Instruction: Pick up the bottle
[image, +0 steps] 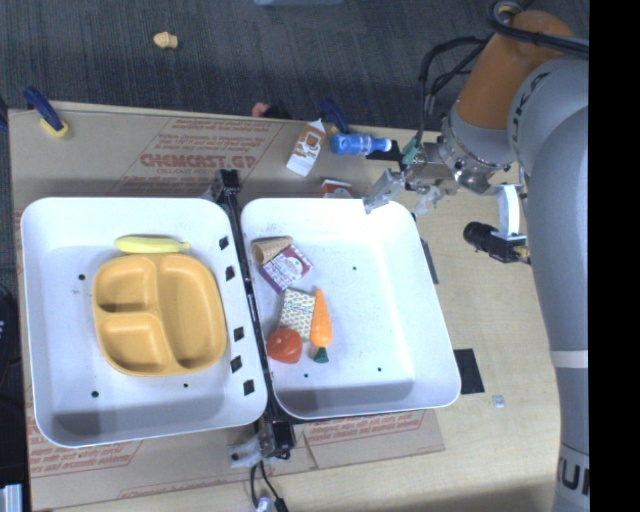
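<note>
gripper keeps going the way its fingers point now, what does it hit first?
The gripper points left and slightly down in the camera view, at the right bin's back corner. Likely first contact is that rim, not the blue bottle lying further back on the cardboard. Height is unclear.

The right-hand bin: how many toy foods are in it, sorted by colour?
Right bin, toy foods by colour:
Orange: 1, the carrot
Red: 1, the tomato
Tan: 1, the cone
Printed packets: 2, one maroon, one checkered
Total: 5
</note>
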